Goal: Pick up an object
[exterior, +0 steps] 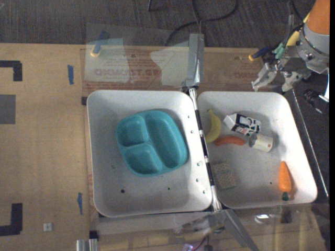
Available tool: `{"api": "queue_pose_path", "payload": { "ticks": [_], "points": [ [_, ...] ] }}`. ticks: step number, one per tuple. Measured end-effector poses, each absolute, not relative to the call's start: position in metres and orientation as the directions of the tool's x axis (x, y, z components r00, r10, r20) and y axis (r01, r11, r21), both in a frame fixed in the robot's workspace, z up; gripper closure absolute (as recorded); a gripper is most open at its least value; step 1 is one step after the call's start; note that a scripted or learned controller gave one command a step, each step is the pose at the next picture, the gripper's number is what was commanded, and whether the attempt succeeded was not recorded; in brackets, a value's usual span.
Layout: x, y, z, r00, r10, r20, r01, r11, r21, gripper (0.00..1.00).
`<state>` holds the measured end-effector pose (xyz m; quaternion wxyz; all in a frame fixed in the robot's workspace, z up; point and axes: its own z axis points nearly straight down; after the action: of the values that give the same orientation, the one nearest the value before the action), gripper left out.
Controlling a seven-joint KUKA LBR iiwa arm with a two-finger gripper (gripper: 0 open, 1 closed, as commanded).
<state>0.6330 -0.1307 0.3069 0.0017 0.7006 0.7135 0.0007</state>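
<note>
Fingers (265, 77) spread, pinching nothing, hovering past the far edge of the right bin (299, 140). Approach step, no pick made. Nearest candidates: milk carton (242, 123), small bottle (261, 141), banana (213, 126), carrot (284, 178). Next: lower nearward over one.

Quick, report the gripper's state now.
Gripper: open, holding nothing, above the right bin's far rim.
</note>
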Motion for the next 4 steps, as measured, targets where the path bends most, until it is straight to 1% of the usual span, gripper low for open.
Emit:
{"api": "queue_pose_path", "payload": {
  "ticks": [1, 2, 3, 4],
  "points": [
    [0.633, -0.131, 0.306, -0.018, 1.0, -0.001, 1.0, 0.018, 0.003, 0.0],
    [0.606, -0.151, 0.149, -0.096, 0.995, 0.0, 0.995, 0.096, 0.001, 0.0],
    [0.571, -0.131, 0.088, -0.153, 0.988, -0.003, 0.988, 0.153, 0.009, 0.0],
    [0.58, -0.153, 0.088, -0.146, 0.989, -0.003, 0.989, 0.146, 0.009, 0.0]
  ]
}}
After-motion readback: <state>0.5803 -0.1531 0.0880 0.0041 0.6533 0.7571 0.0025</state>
